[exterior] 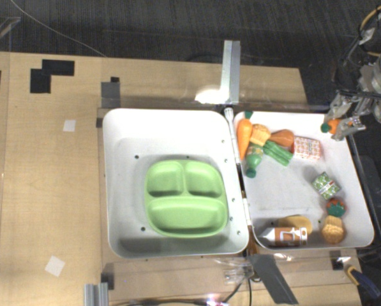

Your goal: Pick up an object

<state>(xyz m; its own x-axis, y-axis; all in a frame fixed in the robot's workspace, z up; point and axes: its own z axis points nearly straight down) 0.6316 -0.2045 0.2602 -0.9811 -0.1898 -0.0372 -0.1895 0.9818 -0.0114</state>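
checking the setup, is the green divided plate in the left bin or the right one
In the left bin: the green divided plate lies flat on its floor.

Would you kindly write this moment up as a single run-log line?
gripper: above right bin's far right corner | toys in right bin | green divided plate in left bin

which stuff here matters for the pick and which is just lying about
For the job: gripper; right bin with carrot, green bottle, brown bottle, pink box.

Lying about: left bin, green divided plate.
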